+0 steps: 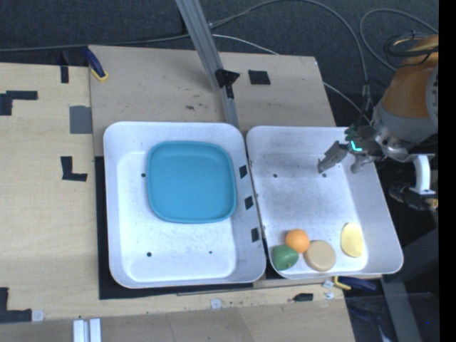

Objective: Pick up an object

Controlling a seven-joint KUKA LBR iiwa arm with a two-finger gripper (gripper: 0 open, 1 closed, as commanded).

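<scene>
Overhead slanted view of the desk (43, 212) with two shallow white bins side by side. The left bin (125, 262) holds a blue square plate (191, 181), which lies toward the bin's far half, leaving bare floor along the near and left walls. The right bin (370, 191) carries four small objects clustered along its near edge: a green ball (284, 257) beside the dividing wall, an orange ball (297, 240) just behind it, a tan round piece (320, 256) touching or nearly touching both, and a yellow lemon-shaped piece (352, 239) slightly apart, close to the right wall. The middle and far parts of this bin's floor are bare. The arm (410, 102) enters from the right over the bin's far right rim; its claw (342, 159) hangs above the far half of the right bin, well apart from the cluster, its fingers spread and holding nothing. A grey metal strut (203, 41) slants across the far desk edge toward the gap between the bins.
</scene>
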